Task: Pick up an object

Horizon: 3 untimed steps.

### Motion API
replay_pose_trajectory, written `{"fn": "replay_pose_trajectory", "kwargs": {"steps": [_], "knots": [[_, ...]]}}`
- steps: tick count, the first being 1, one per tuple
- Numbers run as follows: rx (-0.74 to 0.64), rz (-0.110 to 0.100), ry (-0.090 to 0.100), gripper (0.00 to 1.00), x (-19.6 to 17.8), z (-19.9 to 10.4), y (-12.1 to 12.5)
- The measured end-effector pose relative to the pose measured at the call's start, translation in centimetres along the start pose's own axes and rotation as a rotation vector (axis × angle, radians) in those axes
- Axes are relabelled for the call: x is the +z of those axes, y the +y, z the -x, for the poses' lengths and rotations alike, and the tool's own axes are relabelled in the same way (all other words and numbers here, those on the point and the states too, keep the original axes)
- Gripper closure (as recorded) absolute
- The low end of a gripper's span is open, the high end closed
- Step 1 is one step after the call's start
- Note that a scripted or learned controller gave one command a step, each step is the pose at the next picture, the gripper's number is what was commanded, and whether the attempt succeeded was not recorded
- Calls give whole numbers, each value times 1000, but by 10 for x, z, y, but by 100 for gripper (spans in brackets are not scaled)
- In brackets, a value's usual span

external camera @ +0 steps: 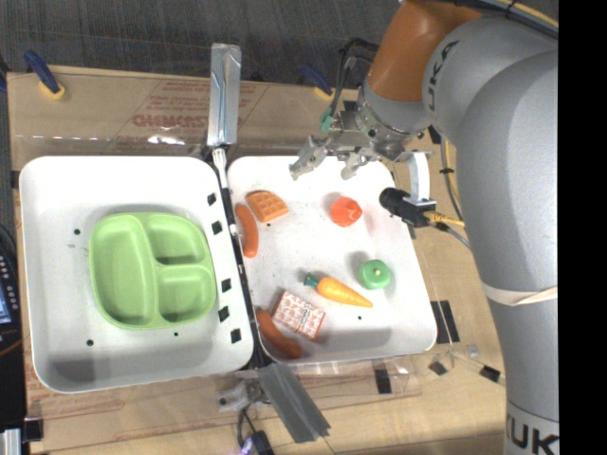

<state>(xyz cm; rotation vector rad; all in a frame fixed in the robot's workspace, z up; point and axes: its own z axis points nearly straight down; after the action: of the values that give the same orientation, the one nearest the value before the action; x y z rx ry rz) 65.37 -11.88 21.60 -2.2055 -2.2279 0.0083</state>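
At the far left of the worktop point(114, 98), a blue clamp point(45, 74) grips the cardboard sheet that covers it, and just in front of that sits the left bin point(47, 254), which holds a lime-green divided plate point(152, 270) with three compartments, lying flat near the bin's middle. A metal strip point(225, 93) rises along the seam between the two bins. Just across that seam, in the right bin point(413, 297), a reddish sausage point(248, 231) lies lengthwise against the left wall, with a small waffle point(267, 206) touching or nearly touching its upper end. Lower down, a second sausage point(277, 336) rests along the bin's near left corner, partly under a pink patterned packet point(300, 315). To the right of the packet lies a carrot point(338, 291), its green top toward the left and its tip pointing right, near a green round fruit point(376, 274). Above them, well apart from both, a red-orange tomato point(345, 210) sits alone on the white floor. The gripper point(328, 162) hovers over the bin's far edge, above and slightly left of the tomato, its fingers point(305, 163) spread apart with nothing between them. Behind it the grey arm point(503, 131) with its orange band point(413, 50) fills the right side, and a black cable fitting point(403, 205) juts beside the bin's right wall.
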Motion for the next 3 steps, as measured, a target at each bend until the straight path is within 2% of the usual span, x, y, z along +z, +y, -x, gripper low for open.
{"fn": "replay_pose_trajectory", "kwargs": {"steps": [1, 2, 3], "knots": [[-77, 3, -1, 0, 125, 22, -20], [-315, 3, 0, 0, 42, 92, -101], [-539, 5, 0, 0, 126, 56, -140]]}}
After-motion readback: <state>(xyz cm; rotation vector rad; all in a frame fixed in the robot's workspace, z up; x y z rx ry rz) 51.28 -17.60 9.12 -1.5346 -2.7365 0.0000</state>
